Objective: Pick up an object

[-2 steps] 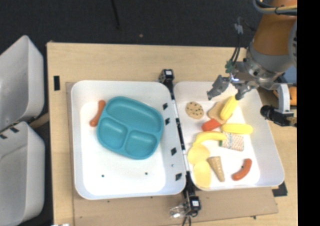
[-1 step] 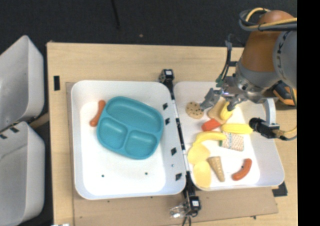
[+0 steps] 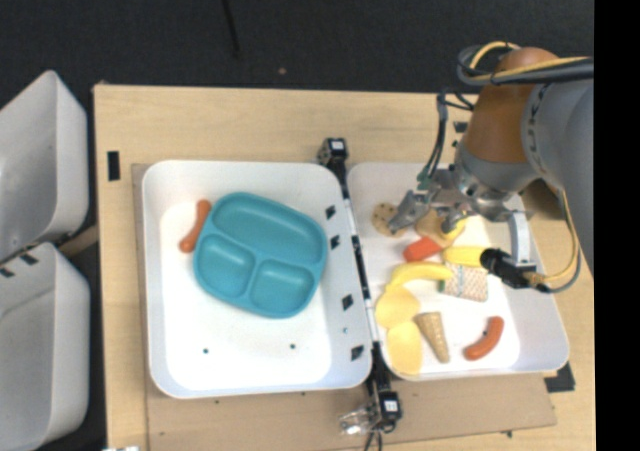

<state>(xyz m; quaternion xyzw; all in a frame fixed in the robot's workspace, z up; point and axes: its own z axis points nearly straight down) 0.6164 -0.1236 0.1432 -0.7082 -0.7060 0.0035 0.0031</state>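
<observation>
Orange and red, a small toy piece [image 3: 424, 248] lies in the right bin [image 3: 545, 339], just below our gripper [image 3: 432, 211]. We see the fingers spread, gripping nothing, beside a cookie [image 3: 383, 215].

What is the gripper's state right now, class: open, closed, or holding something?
Gripper: low over the right bin, above the toy food; open or closed cannot be told.
</observation>
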